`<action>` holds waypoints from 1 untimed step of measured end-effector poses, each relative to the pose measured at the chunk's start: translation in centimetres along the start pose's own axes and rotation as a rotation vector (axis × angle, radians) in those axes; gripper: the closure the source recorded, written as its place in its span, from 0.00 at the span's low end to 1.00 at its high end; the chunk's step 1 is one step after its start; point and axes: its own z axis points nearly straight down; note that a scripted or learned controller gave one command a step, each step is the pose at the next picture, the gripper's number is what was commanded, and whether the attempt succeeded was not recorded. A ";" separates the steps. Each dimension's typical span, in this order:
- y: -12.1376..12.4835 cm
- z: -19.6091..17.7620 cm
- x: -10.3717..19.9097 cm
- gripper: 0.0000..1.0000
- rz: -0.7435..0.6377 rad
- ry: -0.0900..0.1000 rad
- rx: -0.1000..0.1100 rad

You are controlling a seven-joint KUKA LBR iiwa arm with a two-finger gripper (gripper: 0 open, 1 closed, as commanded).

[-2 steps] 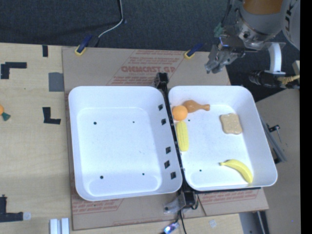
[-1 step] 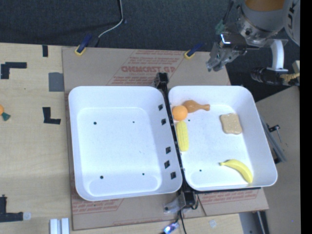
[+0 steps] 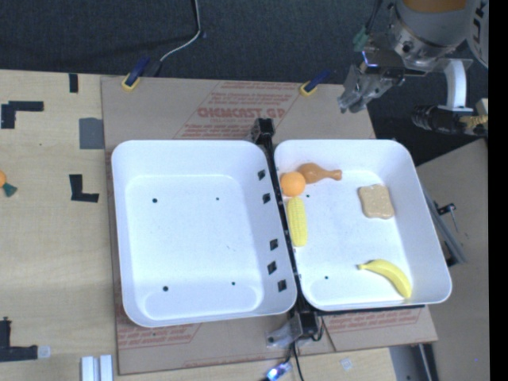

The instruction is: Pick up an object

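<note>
Right bin (image 3: 413,213) — banana (image 3: 389,276) yellow, curved, near front rim.

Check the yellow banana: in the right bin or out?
In. The curved yellow banana lies flat on the floor of the right shallow white bin, near its front right corner, apart from the other items.

You get bright, even overhead light; white bins (image 3: 194,161) glare slightly; soft shadows under rims; dark backdrop at top; focus fairly sharp.
</note>
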 end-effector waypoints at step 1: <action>0.0 -1.0 0.1 1.00 -0.001 -0.001 0.001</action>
